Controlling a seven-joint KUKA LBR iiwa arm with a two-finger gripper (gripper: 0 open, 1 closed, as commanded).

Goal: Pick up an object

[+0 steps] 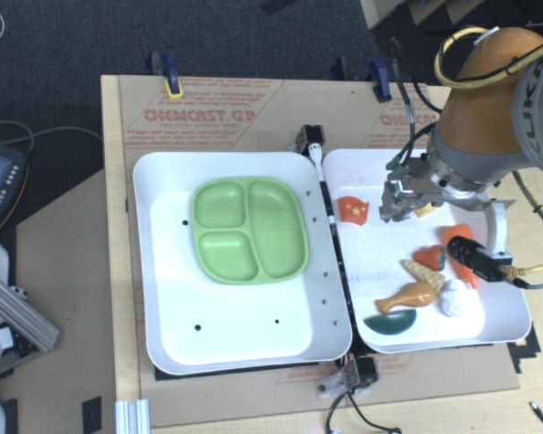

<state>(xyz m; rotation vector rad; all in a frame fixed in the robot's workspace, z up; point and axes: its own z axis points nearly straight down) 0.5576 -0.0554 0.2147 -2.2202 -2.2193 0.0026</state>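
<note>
- Nearest my camera, the bench front edge carries two white bins side by side.
- In the left bin I see a green divided plate, lying flat near the middle.
- In the right bin, toward the front, lie a dark green piece, a tan drumstick-shaped toy, a white lump and an orange-red piece, clustered close together.
- A small red object sits apart from them, near the bin's left wall.
- The arm reaches in from the right; its tool hangs over the right bin's far part, just beside the red object.
- I cannot tell how wide the tool stands, and I see nothing held in it.
</note>
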